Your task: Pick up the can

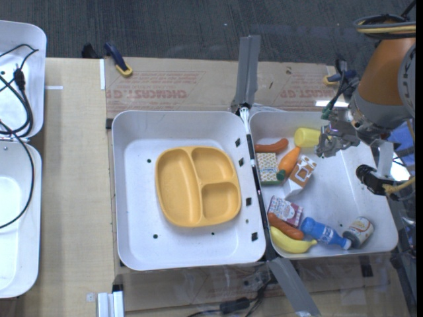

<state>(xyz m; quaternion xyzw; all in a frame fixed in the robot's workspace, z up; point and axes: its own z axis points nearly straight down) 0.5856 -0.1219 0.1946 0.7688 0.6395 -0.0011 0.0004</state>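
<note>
The can (360, 230) is small, tan and silver, and lies on its side in the front right corner of the right bin (344, 190). It touches the cap end of a blue bottle (324, 232). My gripper (329, 144) hangs over the back part of the same bin, beside a yellow cup (306, 136) and above an orange and white carton (303, 170). It is well behind the can, and nothing shows in its grasp.
In the right bin there are also a sausage (271, 145), a carrot (289, 160), a small green box (267, 168), a pink carton (285, 211) and a banana (291, 242). The left bin (132, 197) holds a yellow divided plate (197, 185).
</note>
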